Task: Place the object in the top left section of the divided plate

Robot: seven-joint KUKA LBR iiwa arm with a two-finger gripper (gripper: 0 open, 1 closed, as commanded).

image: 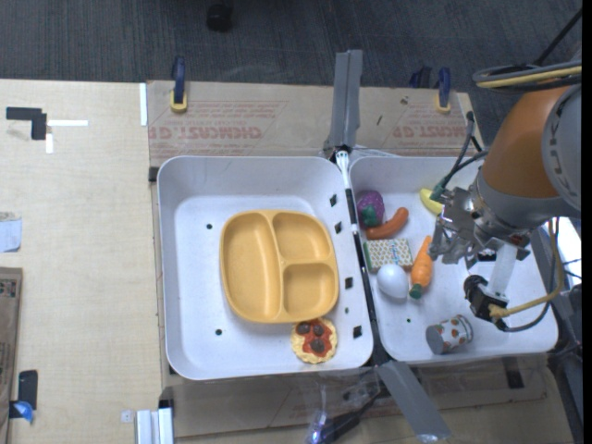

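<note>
Arm over the right bin, plate bare.
The pincer (451, 240) hangs beside the carrot (423, 265); its grip cannot be told. The yellow plate (278, 265) sits in the left bin (185, 276).

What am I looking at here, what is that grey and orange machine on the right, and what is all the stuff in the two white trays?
This is one picture from a camera fixed above a workbench, looking down at a slant. The grey and orange machine is a robot arm reaching in from the right; its gripper, a two-finger claw, hangs over the right bin.

The left bin holds a yellow divided plate with three sections, none with anything in it, and a small toy pizza lies just outside the plate's lower edge.

The right bin holds toy food: a carrot next to the gripper, a white egg, a sausage, a purple vegetable, a patterned cracker, a banana and a small can.

I cannot tell whether the claw grips anything.
</note>
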